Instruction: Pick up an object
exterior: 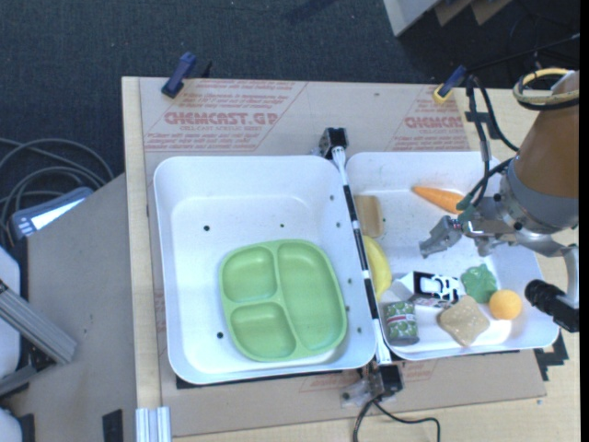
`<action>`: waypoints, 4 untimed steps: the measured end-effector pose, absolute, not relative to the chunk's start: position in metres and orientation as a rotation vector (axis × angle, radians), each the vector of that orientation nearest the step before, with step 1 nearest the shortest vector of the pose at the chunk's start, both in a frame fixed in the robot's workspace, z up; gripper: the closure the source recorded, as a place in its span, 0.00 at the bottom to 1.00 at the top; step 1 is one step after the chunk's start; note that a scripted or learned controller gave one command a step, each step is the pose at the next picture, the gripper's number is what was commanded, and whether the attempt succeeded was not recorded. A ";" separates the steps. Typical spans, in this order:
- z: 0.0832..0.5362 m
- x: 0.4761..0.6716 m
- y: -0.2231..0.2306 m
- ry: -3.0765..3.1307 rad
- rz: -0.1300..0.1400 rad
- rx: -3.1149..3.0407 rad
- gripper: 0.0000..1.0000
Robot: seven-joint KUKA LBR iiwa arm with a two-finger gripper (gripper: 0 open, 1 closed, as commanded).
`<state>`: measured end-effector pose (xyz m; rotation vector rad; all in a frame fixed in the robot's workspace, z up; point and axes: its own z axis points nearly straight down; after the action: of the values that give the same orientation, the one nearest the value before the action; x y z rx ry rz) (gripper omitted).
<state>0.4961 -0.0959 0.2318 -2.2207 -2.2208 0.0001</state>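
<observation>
Look to the right of the frame and you see the arm (550,168) reaching in over the right bin (396,168), its orange band high at the right edge and its grey wrist below it. The jaws (440,239) hang at the middle of that bin, pointing toward lower left; you cannot tell from this angle whether they are open or closed, and nothing shows between them. Just above them, toward the upper middle of the bin, lies an orange carrot (436,197), tilted. At the bin's left wall you find a tan sponge-like block (369,215) and below it a yellow banana (376,264) along the divider. Along the lower part of the bin, from left to right, sit a small dark green can (400,322), a black and white toy (435,286), a beige block (463,320), a green piece (479,281) and an orange ball (504,304), the last three close together. The jaws are near the black and white toy but apart from it. In the left bin (184,191) a green divided plate (281,298) with three compartments rests toward the lower middle. Both bins stand on a cardboard-covered surface (221,109) with red lettering, and blue clamps (178,75) hold its upper corners.
</observation>
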 end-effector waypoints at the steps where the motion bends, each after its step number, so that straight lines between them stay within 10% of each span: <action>1: 0.209 0.587 -0.156 -2.222 0.000 -2.223 0.00; 2: 0.084 0.661 -0.151 -2.222 0.000 -2.221 0.00; 4: 0.084 0.567 -0.131 -2.219 0.001 -2.221 0.00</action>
<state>0.5670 -0.1313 0.0843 -2.2210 -2.2191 0.0010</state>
